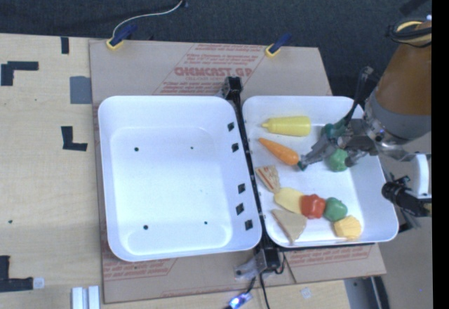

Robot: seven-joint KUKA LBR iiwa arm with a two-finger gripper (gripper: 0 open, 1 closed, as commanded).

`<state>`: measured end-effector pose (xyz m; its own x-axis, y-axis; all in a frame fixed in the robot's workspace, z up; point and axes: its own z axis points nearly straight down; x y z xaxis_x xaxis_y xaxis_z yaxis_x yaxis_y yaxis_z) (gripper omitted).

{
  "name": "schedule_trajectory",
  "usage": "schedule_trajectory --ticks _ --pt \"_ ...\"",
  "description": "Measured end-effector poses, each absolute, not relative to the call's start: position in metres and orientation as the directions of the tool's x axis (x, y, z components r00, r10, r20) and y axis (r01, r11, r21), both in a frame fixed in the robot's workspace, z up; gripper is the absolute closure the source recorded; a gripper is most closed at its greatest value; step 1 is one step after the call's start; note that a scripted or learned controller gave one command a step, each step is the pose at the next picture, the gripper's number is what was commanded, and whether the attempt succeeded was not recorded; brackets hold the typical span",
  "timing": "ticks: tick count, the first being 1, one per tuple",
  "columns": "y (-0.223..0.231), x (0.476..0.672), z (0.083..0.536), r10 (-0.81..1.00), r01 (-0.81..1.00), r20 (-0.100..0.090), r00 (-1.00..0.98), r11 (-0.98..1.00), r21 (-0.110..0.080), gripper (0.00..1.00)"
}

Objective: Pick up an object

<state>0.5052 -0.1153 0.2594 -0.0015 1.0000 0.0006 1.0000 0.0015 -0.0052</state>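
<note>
Two white bins sit side by side on your bench, and the action is all in the right bin [365, 192]. Your arm [407, 86] comes in from the right, its orange band above the wrist, leaning over the bin's far right wall. The gripper [319, 149] reaches left and down into the bin, one dark finger stretching toward the carrot's end, the other up near the bin's upper right; they look spread apart, not clamped on anything.

Just beside the fingers, on the wrist side, you've got a green round toy [337, 160], touching or nearly touching the gripper body; you can't tell whether it is gripped. The orange carrot [279, 152] lies just left of the lower fingertip. Above it, the yellow corn cob [287, 126] rests near the far wall. Down the front of the bin, you see a shell-like piece [267, 178], a yellow piece [287, 198], a red piece [313, 206], a green pepper [335, 209], a yellow chunk [349, 227] and a tan wedge [290, 224]. The left bin [112, 118] lies beside it.
</note>
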Motion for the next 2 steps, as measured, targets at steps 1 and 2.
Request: schedule_trajectory --ticks 1,2 --pt "-0.025 0.536 0.176 1.000 1.000 0.004 -0.010 0.010 -0.012 0.00" --pt "-0.078 0.586 0.182 1.000 1.000 -0.002 0.001 -0.001 -0.002 0.00"
